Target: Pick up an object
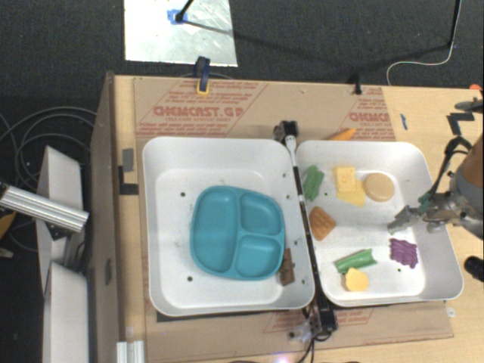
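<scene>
- camera view: the right bin [435, 282] has all the small stuff in it, so I'm placing everything off the purple grape bunch [403, 252], which sits near that bin's right wall.
- The gripper [395, 223] hangs just beyond the grape bunch, toward the far side of the bench [227, 104] and a touch to the left. It looks close but apart, not touching. The arm [461, 203] comes in over the bin's right rim.
- Honestly can't tell if the gripper is open or closed; it's just a grey wedge from this angle. Nothing visible in its grip.
- Left of the grape bunch is a green stick-shaped piece [355, 260], long axis roughly left-right with the right end tipped a bit toward the far side. A yellow lump [356, 280] sits just beside it on the near side.
- Further left and farther back than the grape bunch is an orange-brown chunk [322, 222]. Farther back still are a tan round piece [379, 187], a yellow block [347, 185] and another green piece [311, 181].
- Well to the left of the grape bunch, in the left bin [162, 203], is a teal divided plate [237, 232].
- My guess: the grape bunch is the nearest pick, a short shift toward the camera and then down. It's a compact lump, so approach angle shouldn't matter much.
</scene>
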`<state>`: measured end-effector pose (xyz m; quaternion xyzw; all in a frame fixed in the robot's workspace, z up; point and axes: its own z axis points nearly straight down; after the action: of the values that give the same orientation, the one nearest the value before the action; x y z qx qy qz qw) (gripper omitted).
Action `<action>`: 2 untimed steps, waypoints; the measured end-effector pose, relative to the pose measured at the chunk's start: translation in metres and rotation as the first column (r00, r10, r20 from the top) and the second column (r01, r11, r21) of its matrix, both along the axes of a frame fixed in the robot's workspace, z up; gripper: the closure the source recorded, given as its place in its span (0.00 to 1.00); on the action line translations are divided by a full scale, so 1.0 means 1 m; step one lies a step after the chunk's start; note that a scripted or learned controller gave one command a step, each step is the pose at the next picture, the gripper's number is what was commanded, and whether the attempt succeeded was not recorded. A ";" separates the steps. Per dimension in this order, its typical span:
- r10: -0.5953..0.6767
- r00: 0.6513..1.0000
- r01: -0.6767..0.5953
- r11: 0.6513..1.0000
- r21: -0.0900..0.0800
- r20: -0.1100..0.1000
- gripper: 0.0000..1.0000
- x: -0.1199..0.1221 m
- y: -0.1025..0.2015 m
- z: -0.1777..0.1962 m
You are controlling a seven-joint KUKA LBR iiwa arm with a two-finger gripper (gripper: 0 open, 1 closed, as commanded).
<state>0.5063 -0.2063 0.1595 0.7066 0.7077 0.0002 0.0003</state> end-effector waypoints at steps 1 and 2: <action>-0.001 1.000 0.001 1.000 -0.001 0.001 0.00 -0.016 0.000 -0.074; -0.001 1.000 0.001 1.000 -0.005 0.008 1.00 -0.013 -0.002 -0.059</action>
<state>0.4930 -0.2083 0.1009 0.7069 0.7073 0.0013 0.0051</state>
